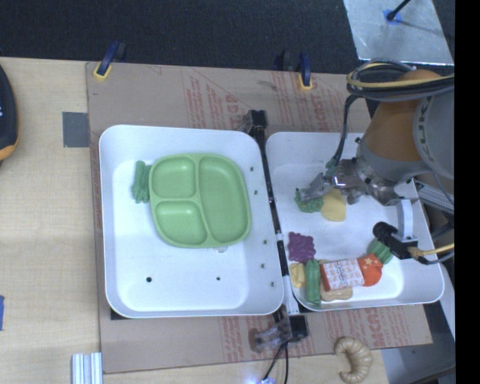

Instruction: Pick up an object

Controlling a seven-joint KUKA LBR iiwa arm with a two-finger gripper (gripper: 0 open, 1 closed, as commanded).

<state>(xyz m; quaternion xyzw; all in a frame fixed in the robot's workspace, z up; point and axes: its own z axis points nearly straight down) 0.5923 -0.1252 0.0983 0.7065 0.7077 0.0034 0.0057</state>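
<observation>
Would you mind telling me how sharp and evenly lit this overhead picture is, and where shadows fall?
Camera view: soft overall; the gripper is slightly blurred. The white bins' floors glare mildly, the green divided plate casts a faint shadow, and the arm shades the right bin.

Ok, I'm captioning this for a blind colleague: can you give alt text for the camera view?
The grey robot arm's hand hangs low over a small dark green toy and a pale yellow lump in the right white bin, where more toy food lies at the near wall. The left white bin holds a green divided plate.
</observation>
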